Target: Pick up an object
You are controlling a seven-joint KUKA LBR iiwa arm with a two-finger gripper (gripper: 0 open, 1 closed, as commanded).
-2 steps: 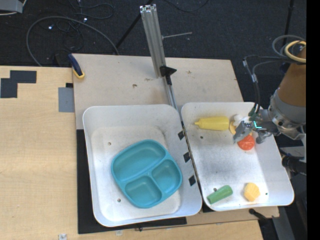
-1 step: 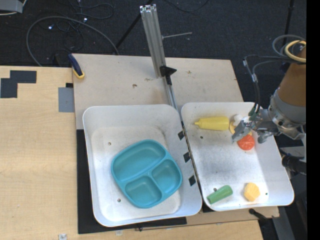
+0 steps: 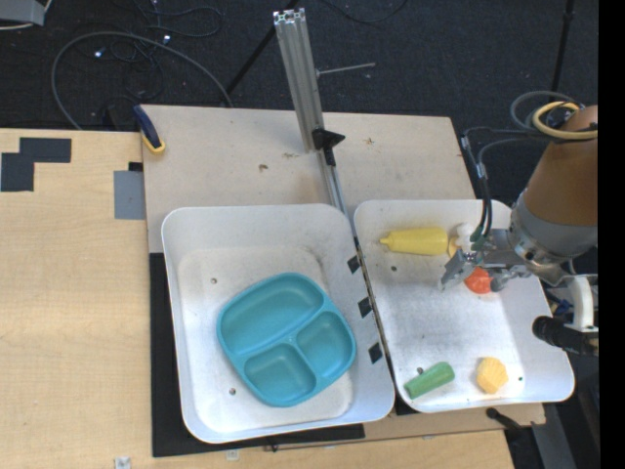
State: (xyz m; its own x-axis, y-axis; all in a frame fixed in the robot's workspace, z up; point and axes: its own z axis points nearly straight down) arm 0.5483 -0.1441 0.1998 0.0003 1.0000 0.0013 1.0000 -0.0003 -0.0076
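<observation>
While the arm [image 3: 562,189] leans in from the right over the right bin [image 3: 430,320], its gripper [image 3: 473,272] sits low against a small red-orange object [image 3: 478,281], which looks like the piece singled out for the pick; whether the pincer is spread, pressed together or pinching that piece I cannot tell, because the wrist hardware covers the tips. That red-orange object lies in the upper right part of the right bin, just beside the right end of a yellow object [image 3: 416,241] resembling a corn cob, so a descent here risks nudging the neighbour. 2 more loose pieces rest well apart from it along the bin's near edge: a green cylinder [image 3: 430,379] and a yellow-orange lump [image 3: 492,373]. Judging from the layout, the 4 small items are scattered in 1 bin so that the program has several candidates within reach. The left bin [image 3: 195,262] carries a blue divided plate [image 3: 285,337] with 3 compartments, lying flat and turned at an angle, probably too wide for an easy grasp. Between the 2 bins an aluminium post [image 3: 301,81] rises from the bench [image 3: 225,154]. No brand, label or legible writing can be made out anywhere.
</observation>
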